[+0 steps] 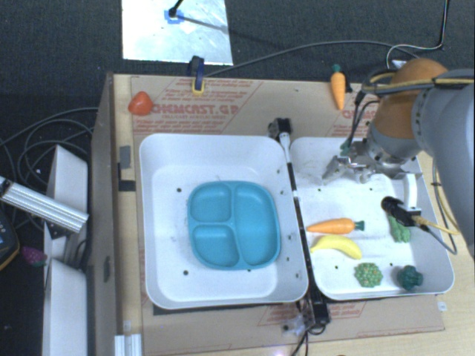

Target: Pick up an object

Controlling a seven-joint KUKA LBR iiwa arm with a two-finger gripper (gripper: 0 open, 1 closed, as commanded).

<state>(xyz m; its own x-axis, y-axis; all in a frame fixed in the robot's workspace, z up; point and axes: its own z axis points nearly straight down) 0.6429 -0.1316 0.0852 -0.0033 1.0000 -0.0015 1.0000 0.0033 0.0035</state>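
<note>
Broccoli [368, 274] lies nearest; gripper [345, 167] hovers, fingers apart and empty (approach step), next must descend onto carrot [335, 226]

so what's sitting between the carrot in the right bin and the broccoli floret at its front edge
In the camera view the banana lies between them: just below the carrot and up-left of the light green broccoli floret, all three on the right bin floor.
</note>
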